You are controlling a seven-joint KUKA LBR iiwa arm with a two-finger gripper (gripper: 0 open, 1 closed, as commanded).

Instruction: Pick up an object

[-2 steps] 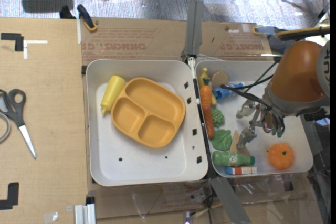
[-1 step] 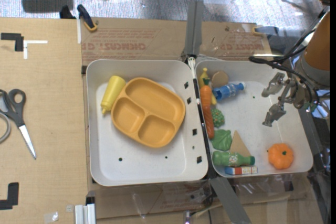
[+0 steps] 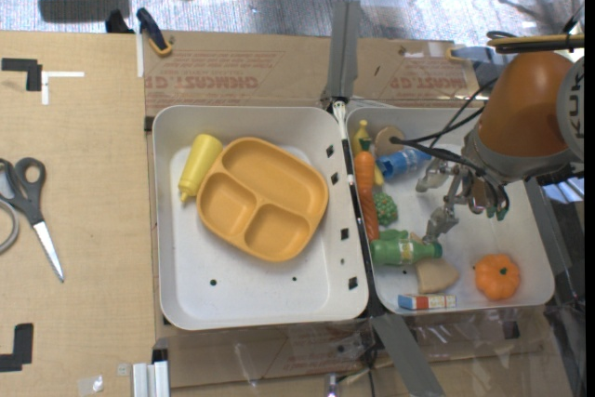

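My gripper (image 3: 431,207) hangs over the middle of the right bin (image 3: 537,242), fingers spread open with nothing between them. Just below its lower fingertip lies a green bottle (image 3: 405,250) on its side. A blue water bottle (image 3: 403,164) lies to its upper left. Along the bin's left wall lies an orange carrot (image 3: 366,191), with a green leafy piece (image 3: 385,210) beside it. A small orange pumpkin (image 3: 496,277) sits at the lower right. Near the front are a tan wedge (image 3: 436,275) and a small white box (image 3: 427,301).
The left bin (image 3: 177,293) holds a yellow divided plate (image 3: 262,197) and a yellow squeeze bottle (image 3: 198,165). Scissors (image 3: 33,209) lie on the cardboard at far left. Dark cables (image 3: 437,139) run from the arm over the right bin's back.
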